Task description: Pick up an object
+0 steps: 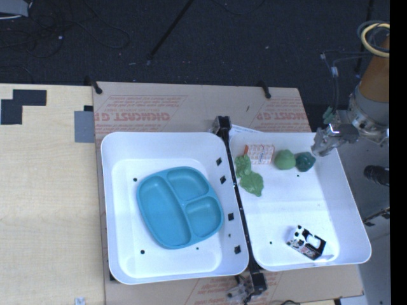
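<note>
From the overhead camera, the end effector (322, 142) sits at the upper right rim of the right bin (346, 189), just beside a dark teal object (305, 162); whether it is spread or pressed together I cannot tell, and nothing is visibly caught in it. The likeliest target is that teal piece, which touches a light green round object (285, 159) on its left, so the sound approach is to come straight down and close across the teal piece's free sides, keeping clear of its neighbour. Further left in the same bin lie a small pink-and-white box (260, 153) and a crumpled green object (248, 176) close to the central divider (230, 189); a black-and-white object (306, 243) lies alone near the lower right corner. The far wall crowds the teal piece, leaving little room on the rim side, so a tilt-free descent looks safest. The middle of the right bin is open floor, good for a lift and retreat. The left bin (117, 202) holds a blue compartment tray (179, 205), well apart from the work. Both bins rest on cardboard (159, 110) over the tabletop (44, 208).
</note>
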### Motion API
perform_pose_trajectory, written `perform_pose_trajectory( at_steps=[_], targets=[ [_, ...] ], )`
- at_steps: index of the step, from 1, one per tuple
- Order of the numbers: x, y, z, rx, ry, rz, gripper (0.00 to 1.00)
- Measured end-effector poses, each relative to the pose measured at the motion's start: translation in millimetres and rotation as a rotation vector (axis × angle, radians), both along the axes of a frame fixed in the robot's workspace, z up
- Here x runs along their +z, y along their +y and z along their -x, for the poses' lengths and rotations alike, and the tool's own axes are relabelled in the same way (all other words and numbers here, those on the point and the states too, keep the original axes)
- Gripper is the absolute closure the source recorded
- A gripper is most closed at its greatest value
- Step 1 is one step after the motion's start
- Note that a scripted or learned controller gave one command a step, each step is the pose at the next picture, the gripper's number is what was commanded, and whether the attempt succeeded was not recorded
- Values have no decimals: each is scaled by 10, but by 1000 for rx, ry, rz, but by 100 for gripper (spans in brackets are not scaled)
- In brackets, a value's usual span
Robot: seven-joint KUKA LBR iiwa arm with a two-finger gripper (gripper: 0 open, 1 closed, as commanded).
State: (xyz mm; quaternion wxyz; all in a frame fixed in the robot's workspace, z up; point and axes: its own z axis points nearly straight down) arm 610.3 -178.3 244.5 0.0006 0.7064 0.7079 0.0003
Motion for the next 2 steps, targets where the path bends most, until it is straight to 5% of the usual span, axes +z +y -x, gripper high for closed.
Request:
perform_pose_trajectory(
  at_steps=[2],
  targets=[
    [75,1063,-84,3,2,-2,100]
  ],
)
